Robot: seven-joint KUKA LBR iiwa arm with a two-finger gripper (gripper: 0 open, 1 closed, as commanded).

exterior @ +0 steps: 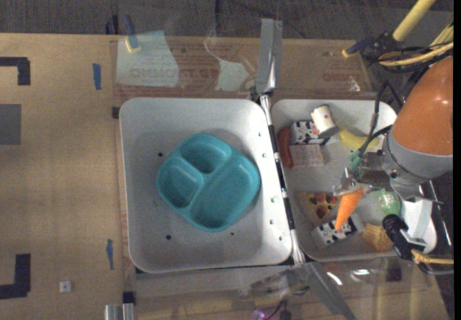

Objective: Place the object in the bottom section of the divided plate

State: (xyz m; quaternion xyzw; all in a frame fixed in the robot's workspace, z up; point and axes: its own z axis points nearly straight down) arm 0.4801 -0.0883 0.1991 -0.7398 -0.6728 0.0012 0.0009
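The teal divided plate (209, 181) lies in the middle of the left bin (137, 189), with two small sections at its upper left and one large section (225, 196) at its lower right. Nothing lies on it. An orange toy carrot (346, 210) hangs point-down over the right bin (302, 243). Its thick end sits between the fingers of my gripper (351, 187), which is shut on it. The arm's grey wrist and orange band come in from the right and hide the bin's far right side.
The right bin holds several toys: a red sausage (284, 147), a small printed box (306, 132), a white cup (324, 118), a banana (353, 140), a pizza slice (319, 203), a green piece (387, 202) and a brown biscuit (376, 236). A metal divider (277, 167) separates the bins.
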